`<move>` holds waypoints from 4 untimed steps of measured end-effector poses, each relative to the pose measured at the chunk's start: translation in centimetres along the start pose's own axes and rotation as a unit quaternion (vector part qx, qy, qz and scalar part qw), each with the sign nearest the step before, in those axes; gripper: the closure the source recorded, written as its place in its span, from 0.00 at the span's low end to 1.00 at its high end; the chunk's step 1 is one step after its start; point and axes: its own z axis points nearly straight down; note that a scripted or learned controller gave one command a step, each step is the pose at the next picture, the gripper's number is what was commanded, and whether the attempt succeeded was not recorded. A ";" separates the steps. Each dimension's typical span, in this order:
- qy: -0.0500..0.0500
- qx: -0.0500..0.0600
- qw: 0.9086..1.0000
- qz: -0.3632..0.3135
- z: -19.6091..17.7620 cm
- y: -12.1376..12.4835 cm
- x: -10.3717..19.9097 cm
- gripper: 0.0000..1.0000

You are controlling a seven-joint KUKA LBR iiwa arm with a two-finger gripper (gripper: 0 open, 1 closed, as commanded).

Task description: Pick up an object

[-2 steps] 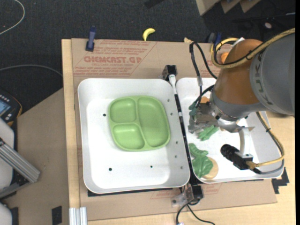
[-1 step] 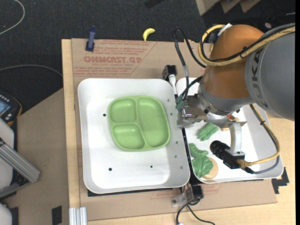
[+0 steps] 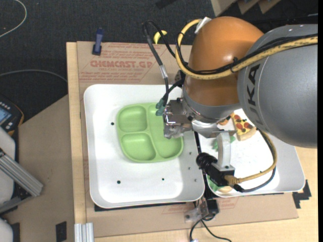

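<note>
Pincer (image 3: 173, 127), grip state unclear, hangs over a smooth green sectioned plastic tray (image 3: 146, 133).

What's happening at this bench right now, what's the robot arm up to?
The grey and orange arm reaches in over two white bins. Its gripper is down at the right edge of a green divided tray lying in the left bin. Whether it has hold of the tray can't be seen. In the right bin, a toy pizza slice peeks out beside the arm.
</note>
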 end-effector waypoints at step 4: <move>-0.002 -0.004 1.000 0.009 -12.8 0.1 -12.1 1.00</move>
